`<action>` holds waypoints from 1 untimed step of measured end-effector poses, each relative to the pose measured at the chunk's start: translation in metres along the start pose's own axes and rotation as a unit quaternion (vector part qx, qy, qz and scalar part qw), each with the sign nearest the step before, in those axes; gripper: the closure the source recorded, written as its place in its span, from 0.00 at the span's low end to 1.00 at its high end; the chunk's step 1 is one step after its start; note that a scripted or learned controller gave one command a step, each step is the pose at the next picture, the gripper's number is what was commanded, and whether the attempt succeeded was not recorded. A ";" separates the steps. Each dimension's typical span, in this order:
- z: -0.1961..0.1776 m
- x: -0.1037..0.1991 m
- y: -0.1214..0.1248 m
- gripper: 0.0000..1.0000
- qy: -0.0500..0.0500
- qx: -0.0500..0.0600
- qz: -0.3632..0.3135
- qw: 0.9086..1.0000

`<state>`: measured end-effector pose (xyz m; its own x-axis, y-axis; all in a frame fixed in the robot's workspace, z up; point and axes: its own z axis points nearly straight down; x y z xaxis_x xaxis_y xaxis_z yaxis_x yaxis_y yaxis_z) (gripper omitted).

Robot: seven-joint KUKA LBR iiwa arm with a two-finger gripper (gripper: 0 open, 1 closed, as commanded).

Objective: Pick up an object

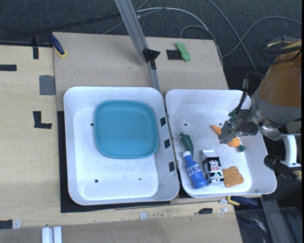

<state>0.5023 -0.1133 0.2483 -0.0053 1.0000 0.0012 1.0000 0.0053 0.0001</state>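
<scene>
Camera view, from above at a slant. The arm point(279, 92) enters from the right, its orange band and grey wrist hanging over the right edge of the right bin point(202, 101). The wrist is bent down and toward the left, so the gripper point(229, 134) sits low over the bin's upper-right part.

The gripper's dark fingers lie right against a small orange piece point(216, 129) on their left and a second orange piece point(235, 143) just below them — whether either is between the fingers cannot be told, nor how far the fingers are spread; the view is too blurred there.

Other contents of the right bin: a green object point(186, 143) near its middle, a blue bottle point(194, 172) just below that, a small black-and-white box point(213, 168) beside the bottle, and a tan, sponge-like piece point(233, 176) at the lower right. These lie apart from the gripper.

The left bin point(81, 186) holds a blue square plate point(125, 129), flat — well apart from the arm.
</scene>
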 end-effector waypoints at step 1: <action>0.015 0.054 0.004 1.00 0.000 0.001 0.000 1.000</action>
<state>0.5061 -0.0596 0.2335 -0.0044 1.0000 0.0008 1.0000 0.0044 -0.0015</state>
